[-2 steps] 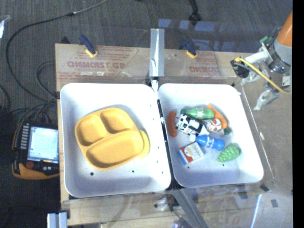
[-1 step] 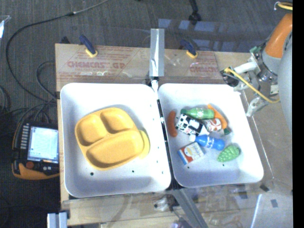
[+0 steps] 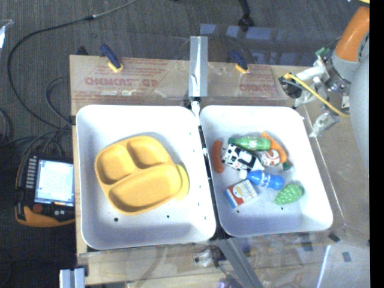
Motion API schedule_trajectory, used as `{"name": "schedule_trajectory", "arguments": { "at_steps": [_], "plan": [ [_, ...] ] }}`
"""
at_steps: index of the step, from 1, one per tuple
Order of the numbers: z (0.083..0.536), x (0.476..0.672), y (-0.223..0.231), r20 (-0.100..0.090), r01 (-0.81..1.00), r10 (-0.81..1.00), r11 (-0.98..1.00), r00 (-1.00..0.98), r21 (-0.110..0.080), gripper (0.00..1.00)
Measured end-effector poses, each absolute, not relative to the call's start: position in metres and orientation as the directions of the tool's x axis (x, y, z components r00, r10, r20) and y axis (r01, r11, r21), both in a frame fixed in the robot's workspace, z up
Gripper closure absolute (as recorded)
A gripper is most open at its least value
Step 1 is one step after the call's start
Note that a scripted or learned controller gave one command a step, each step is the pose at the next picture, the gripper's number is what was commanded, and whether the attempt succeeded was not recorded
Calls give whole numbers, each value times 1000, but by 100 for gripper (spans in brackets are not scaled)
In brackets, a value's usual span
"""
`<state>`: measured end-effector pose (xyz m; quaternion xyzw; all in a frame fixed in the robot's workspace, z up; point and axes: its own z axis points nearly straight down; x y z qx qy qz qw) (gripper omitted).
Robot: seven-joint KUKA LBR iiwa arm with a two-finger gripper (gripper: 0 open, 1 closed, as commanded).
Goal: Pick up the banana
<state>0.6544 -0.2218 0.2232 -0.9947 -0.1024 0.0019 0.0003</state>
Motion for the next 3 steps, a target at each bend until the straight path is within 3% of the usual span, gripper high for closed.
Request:
{"name": "schedule_trajectory", "arguments": {
  "at_steps": [1, 2, 3],
  "plan": [
    [98, 649, -218, 1, 204, 204, -979, 979, -7, 0],
    [105, 648, -217, -2, 206, 206, -979, 979, -8, 100],
    [215, 647, -205, -2, 371, 371, -928, 928, -3, 100]
  ]
}}
